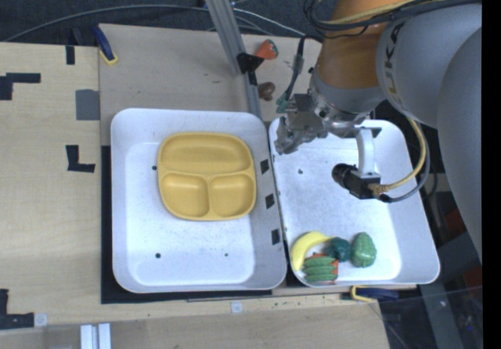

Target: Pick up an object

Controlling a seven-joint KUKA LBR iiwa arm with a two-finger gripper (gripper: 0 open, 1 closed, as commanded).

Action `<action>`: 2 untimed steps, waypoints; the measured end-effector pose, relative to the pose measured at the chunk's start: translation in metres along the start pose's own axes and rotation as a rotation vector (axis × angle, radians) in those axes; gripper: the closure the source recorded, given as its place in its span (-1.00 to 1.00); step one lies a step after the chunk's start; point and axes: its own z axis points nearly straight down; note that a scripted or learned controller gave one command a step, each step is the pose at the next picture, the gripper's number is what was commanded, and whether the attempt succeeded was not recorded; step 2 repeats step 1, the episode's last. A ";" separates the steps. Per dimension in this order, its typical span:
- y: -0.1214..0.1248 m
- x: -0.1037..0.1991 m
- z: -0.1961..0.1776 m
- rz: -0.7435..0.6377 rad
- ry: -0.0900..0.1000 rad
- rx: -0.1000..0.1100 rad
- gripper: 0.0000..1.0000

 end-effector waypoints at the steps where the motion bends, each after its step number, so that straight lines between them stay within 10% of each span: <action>1: 0.014 0.055 0.018 0.001 -0.001 0.000 1.00; 2: 0.014 0.055 0.018 0.001 -0.001 0.000 1.00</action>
